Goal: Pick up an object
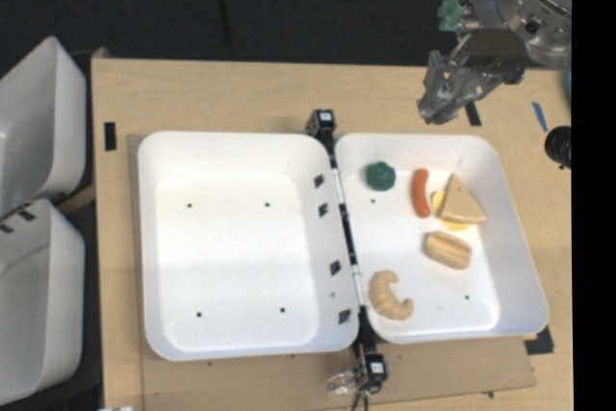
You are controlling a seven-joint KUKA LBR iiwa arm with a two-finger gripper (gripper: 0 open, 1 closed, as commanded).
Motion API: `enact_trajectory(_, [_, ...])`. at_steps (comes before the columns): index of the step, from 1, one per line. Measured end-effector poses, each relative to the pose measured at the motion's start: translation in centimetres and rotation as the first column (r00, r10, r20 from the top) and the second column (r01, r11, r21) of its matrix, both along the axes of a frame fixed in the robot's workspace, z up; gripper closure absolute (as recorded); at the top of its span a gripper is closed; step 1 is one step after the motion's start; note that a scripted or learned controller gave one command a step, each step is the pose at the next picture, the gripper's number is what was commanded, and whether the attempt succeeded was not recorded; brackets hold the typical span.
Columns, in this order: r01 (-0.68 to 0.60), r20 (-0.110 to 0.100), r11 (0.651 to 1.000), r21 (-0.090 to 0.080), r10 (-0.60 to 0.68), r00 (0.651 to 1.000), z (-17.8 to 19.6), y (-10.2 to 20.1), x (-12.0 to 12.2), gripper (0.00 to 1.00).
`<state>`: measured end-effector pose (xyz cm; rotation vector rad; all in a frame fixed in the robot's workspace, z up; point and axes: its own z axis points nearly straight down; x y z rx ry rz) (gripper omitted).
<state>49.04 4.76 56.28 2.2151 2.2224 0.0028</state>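
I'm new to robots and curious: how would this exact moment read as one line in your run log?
phase: pre-grasp | end effector: above right bin's far edge, nothing held | right bin: green ball, sausage, wedge, bread roll, croissant

No text, label, brand, number or sign can be read anywhere here; the small black tabs along the seam between the two white bins (339,207) and the dark clips at its ends may carry marks, but they are too small to tell
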Motion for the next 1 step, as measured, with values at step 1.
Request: enact_trajectory(1, [-0.001, -0.018, 1.000, -0.001, 0.001, 1.000, -19.55, 4.39, 1.67, 1.00])
